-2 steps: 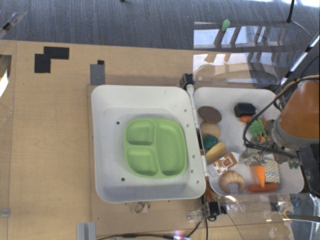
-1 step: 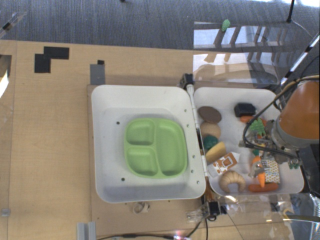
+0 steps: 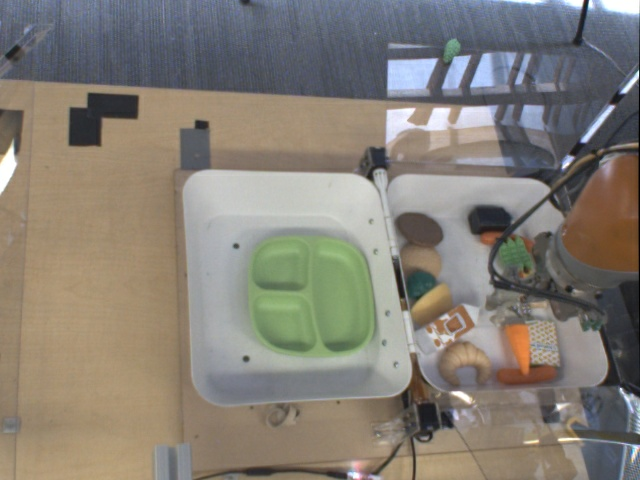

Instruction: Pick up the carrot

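The carrot (image 3: 518,349) lies in the right bin (image 3: 455,193) near its front right corner, an orange cone with its tip pointing toward the front. A leafy green tuft (image 3: 515,255) shows farther back on the same line. My gripper (image 3: 525,306) hangs over the stretch between the tuft and the orange cone, directly above the carrot's thick end. The grey wrist and orange band (image 3: 605,218) reach in from the right. Whether the gripper touches the carrot is hidden by the gripper body.
Around the carrot are a checkered box (image 3: 544,343), a red-orange sausage (image 3: 525,375), a croissant (image 3: 465,362), a patterned card box (image 3: 455,322), a black block (image 3: 490,218) and rounded brown items (image 3: 419,230). The left bin (image 3: 215,218) holds a green divided plate (image 3: 310,295).
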### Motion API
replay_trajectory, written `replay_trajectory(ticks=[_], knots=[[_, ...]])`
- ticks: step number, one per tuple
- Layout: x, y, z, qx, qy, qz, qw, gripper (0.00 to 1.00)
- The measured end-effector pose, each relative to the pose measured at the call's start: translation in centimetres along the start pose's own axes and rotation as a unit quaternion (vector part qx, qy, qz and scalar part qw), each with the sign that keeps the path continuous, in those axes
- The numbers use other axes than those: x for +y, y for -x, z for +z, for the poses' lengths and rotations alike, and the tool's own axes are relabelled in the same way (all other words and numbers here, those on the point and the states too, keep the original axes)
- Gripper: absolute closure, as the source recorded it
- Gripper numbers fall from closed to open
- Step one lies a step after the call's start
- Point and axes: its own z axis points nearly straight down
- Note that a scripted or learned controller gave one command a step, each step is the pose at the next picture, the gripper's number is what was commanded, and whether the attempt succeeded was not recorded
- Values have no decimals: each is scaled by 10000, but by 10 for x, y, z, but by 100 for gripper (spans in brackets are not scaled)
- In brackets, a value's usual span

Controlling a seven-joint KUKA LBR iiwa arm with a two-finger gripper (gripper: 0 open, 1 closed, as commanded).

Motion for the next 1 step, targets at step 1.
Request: replay_trajectory(ticks=[1], knots=[[0, 0, 0, 4, 2, -2, 10000, 0]])
